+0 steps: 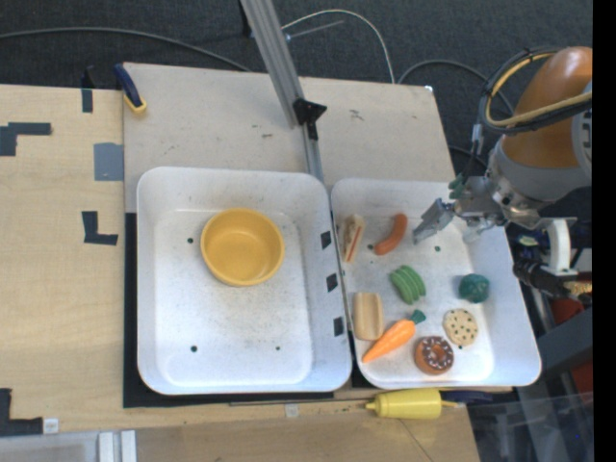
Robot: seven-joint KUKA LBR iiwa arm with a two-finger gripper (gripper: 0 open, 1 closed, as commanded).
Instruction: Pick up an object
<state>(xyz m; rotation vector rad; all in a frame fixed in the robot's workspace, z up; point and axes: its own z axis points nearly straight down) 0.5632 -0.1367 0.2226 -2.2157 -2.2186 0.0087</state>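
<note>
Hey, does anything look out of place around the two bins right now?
Yes: the yellow mustard bottle lies on its side outside the right bin, against its front edge, while the other toy foods sit inside.

bowl (pixel 243 246) in left bin (pixel 159 287), toy foods (pixel 408 283) in right bin (pixel 510 354)
</note>
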